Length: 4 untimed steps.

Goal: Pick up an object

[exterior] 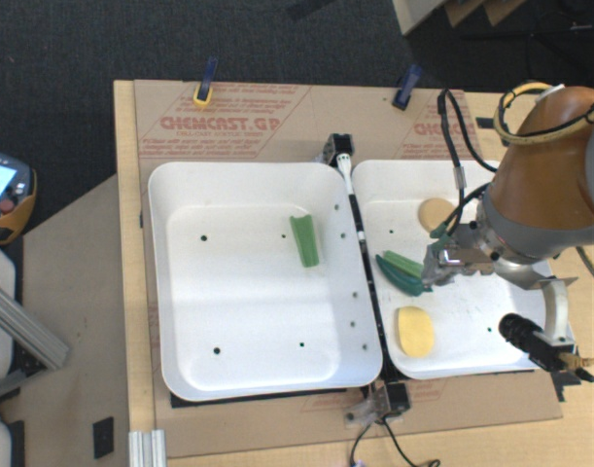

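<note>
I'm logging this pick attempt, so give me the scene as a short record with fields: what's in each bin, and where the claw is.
left bin: one light green block, lying apart from the walls
right bin: dark green object, yellow object, tan round object partly hidden by the arm
claw: over the right bin, at the right end of the dark green object
grasp: cannot tell whether anything is held
bench: cardboard sheet under both bins
</note>
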{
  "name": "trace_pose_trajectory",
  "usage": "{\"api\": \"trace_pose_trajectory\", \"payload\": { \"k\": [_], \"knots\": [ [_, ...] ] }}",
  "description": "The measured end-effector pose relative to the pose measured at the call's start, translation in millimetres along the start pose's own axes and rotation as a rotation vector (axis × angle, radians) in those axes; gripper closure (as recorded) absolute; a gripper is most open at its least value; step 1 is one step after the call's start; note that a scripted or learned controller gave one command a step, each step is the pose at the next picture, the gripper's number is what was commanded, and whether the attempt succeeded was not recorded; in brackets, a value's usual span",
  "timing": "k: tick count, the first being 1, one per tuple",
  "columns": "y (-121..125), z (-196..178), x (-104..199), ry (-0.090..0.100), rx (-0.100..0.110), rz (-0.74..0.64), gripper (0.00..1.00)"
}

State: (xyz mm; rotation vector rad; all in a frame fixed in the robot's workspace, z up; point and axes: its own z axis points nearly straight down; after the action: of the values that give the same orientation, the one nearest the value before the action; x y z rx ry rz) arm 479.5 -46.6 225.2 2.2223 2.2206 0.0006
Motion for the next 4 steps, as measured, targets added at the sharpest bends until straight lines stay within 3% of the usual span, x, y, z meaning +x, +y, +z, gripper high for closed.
{"api": "trace_pose_trajectory", "payload": {
  "k": [2,3,4],
  "knots": [
    [25.2,-61.3,124.3,0.001,-0.004,-0.009,1.0],
    [-0.2,-167.0,141.8,0.004,-0.012,-0.006,1.0],
    [-1.0,-67.9,140.5,-0.001,0.007,0.001,1.0]
  ]
}}
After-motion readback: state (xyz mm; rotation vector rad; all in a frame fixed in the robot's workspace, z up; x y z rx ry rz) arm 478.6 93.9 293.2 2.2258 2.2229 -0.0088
